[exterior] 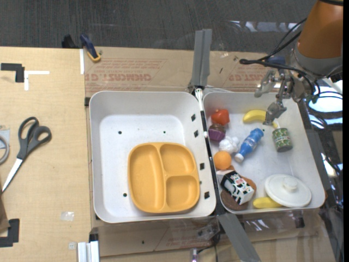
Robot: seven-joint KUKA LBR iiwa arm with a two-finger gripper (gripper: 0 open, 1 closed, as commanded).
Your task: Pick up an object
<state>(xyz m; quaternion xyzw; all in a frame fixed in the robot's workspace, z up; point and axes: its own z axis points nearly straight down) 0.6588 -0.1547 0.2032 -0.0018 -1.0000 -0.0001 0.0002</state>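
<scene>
Foreground: cow toy [238,187] in the right bin [311,146]. Left to right: scissors [24,143], yellow divided tray [162,177], blue bottle [249,143], banana [254,115], gripper [277,103] above the bin, fingers spread, grasping nothing.

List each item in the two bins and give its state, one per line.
Yellow three-compartment plastic tray: flat in left bin, nothing in it.
Blue plastic bottle: lying on its side.
Green can: lying tilted.
White round lid: flat, knob up.
Yellow banana: lying by the claw.
Orange ball: resting by the divider.
</scene>
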